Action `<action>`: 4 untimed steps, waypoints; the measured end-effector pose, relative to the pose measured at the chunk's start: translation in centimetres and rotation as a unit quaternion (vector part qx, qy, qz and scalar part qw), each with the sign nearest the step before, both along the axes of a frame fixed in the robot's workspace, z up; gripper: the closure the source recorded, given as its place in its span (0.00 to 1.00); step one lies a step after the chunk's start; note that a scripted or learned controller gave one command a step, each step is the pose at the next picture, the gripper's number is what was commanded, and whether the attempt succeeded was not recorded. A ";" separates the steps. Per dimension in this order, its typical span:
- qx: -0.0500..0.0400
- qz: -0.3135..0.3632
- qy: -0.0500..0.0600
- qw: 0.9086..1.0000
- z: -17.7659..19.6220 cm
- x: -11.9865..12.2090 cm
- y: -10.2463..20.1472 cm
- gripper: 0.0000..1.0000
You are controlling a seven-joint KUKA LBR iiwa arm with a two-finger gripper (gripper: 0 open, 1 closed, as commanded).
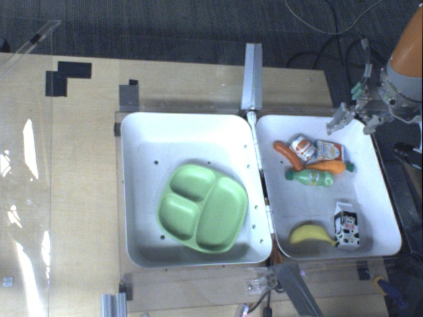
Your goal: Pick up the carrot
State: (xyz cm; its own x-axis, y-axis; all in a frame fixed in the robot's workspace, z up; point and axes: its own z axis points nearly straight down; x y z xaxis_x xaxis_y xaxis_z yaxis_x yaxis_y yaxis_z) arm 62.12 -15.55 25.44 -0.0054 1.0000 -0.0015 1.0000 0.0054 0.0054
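The carrot, orange with a green stub at its right end, lies in the right bin near the far side. It touches a green bottle lying in front of it and a small printed packet behind it. My gripper hangs over the bin's far right corner, up and to the right of the carrot and apart from it. Its fingers are spread open with nothing between them.
A red sausage and a round can lie left of the carrot. A banana and a milk carton sit at the bin's near side. The left bin holds a green divided plate.
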 end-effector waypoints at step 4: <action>0.001 -0.029 -0.003 1.000 -16.5 -0.1 3.2 1.00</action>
State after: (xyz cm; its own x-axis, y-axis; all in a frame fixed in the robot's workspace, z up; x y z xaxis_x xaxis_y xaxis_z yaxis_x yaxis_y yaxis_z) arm 61.99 -12.35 8.92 0.0525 0.9986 0.0005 0.9986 -0.0525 0.0117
